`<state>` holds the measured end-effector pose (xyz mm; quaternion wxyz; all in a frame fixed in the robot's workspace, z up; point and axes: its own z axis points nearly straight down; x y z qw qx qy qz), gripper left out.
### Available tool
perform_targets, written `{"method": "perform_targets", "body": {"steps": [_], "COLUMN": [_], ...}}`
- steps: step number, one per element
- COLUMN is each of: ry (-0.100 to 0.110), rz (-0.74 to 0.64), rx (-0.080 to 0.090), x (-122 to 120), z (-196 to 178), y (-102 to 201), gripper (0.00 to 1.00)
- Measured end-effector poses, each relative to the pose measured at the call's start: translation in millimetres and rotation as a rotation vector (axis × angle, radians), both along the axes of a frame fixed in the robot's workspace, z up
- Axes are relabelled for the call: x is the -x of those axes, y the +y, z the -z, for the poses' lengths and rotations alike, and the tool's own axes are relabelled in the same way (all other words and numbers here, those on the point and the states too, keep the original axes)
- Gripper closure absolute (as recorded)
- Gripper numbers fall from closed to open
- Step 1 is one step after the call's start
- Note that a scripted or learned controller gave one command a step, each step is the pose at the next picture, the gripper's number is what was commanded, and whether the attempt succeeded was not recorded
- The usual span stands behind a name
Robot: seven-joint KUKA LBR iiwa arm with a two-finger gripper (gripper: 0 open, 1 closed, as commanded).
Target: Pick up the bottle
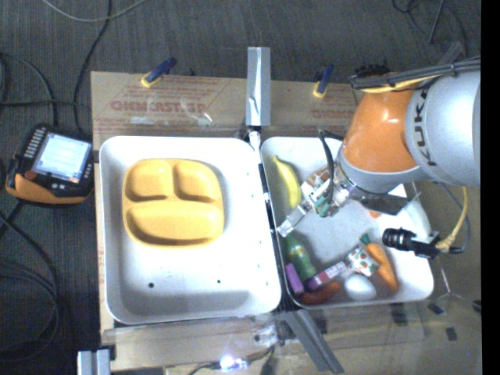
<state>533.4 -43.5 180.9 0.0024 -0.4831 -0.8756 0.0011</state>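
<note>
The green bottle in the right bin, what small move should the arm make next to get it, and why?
Probably shift the gripper a little toward the near edge of the right bin and lower it. It sits just beyond the green bottle, near the banana, with nothing held.

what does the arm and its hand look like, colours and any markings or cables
The arm is a bulky rounded grey shell with a wide orange band and dark "KUKA" lettering on the grey. The hand is small and pale with green and orange bits and dark cables looping to it. A yellowish cable hangs along the arm's right side.
</note>
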Motion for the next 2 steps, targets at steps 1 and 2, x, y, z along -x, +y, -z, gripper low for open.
{"method": "perform_targets", "body": {"steps": [1, 2], "ry": [-0.013, -0.012], "rz": [0.01, 0.462], "rx": [0.001, 0.001], "x": [46.7, -21.0], "z": [92.6, 92.9], "y": [-79.3, -103.4], "gripper": [0.0, 0.0]}}
